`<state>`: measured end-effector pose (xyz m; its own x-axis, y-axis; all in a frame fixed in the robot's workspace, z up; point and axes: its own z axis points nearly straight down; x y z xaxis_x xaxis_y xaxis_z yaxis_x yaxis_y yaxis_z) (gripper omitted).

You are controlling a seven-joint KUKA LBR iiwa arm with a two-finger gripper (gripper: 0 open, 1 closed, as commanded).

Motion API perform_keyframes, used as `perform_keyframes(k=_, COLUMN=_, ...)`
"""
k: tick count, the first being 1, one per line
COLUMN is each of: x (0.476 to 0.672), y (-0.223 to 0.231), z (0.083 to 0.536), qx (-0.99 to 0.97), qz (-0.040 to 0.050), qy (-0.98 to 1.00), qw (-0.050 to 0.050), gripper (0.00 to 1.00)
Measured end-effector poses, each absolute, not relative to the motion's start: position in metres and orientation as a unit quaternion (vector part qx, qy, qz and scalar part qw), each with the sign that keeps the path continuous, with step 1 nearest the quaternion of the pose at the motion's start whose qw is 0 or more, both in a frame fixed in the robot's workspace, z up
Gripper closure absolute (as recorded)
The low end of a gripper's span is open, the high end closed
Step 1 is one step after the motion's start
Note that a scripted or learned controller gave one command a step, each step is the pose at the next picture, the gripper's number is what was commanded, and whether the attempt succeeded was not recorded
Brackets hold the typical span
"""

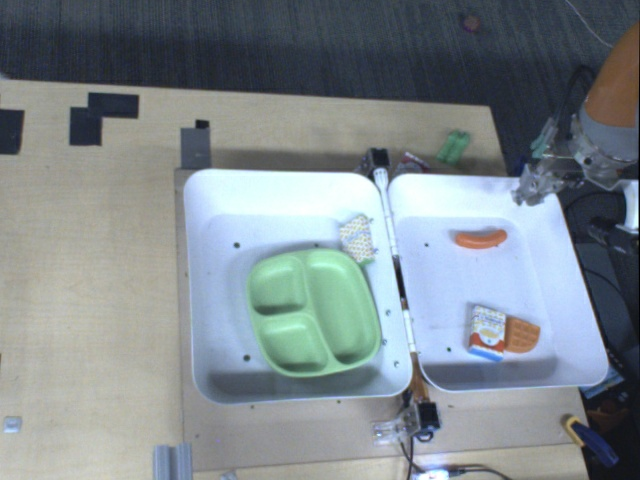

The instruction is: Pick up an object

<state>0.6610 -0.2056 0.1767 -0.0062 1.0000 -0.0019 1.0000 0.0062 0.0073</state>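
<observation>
Jaws (530,190) sit at the far right corner of the right bin (560,298), over its rim. Can't tell their state, too small and blurred. Nothing visible between them. Arm (612,98) comes in from the right, orange band above the wrist.

Nearest to the jaws: sausage (480,238), orange-red, lying flat on the right bin floor, just left of and slightly below the jaws. Apart from them, not touching.

Further from the jaws, toward the bin's near wall: small box (487,331), white with blue and red print, touching a brown waffle-like piece (521,335) on its right side. Both lie flat.

Across the divider, left of the jaws: patterned packet (357,236) in the left bin (215,268), close to the shared edge, touching the far corner of the green tray (312,311).

Green tray has three compartments, lies tilted in the middle of the left bin, well apart from the jaws.

Outside the bins, on the tabletop (90,298): green item (454,147) beyond the right bin's far edge, left of the jaws. Black tape marks (100,116) at the far left, furthest from the jaws.
</observation>
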Motion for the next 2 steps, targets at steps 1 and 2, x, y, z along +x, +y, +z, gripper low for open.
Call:
perform_keyframes(k=1, x=0.66, y=-0.206, z=0.176, qx=0.705, qz=0.0013, qy=0.709, qw=0.002, gripper=0.0)
perform_keyframes(k=2, x=0.566, y=-0.202, z=0.092, qx=0.706, qz=0.0014, qy=0.709, qw=0.002, gripper=0.0)
